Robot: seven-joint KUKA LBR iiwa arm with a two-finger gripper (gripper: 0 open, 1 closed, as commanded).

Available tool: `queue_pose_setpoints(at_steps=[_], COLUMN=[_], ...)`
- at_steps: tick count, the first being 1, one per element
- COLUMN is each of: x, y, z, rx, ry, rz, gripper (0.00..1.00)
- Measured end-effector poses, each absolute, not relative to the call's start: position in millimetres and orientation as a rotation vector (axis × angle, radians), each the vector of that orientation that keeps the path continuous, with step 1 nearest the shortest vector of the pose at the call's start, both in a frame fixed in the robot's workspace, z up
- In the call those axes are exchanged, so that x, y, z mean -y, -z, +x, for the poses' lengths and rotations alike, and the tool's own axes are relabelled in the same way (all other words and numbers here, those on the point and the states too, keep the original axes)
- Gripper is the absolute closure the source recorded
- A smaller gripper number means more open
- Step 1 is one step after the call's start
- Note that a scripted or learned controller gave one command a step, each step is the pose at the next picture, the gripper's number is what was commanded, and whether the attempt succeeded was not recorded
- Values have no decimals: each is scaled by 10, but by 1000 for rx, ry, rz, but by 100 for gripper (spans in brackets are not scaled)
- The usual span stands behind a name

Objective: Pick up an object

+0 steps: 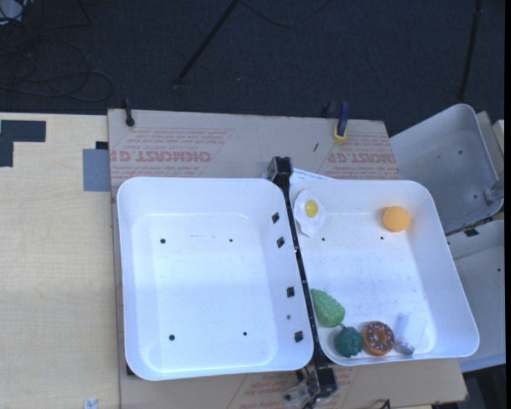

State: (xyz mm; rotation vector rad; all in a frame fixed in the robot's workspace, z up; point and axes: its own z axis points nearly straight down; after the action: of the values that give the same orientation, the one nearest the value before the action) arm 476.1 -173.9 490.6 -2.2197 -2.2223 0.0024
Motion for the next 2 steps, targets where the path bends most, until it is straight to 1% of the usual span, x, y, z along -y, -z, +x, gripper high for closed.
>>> queue_pose_setpoints(at_steps=[1,2], x=[1880,2143], y=[-4716,-4662], z=[4761,4759], rx=[2219,2218], ry=[-4,-4], rz=[-2221,-2221], gripper=[0,0])
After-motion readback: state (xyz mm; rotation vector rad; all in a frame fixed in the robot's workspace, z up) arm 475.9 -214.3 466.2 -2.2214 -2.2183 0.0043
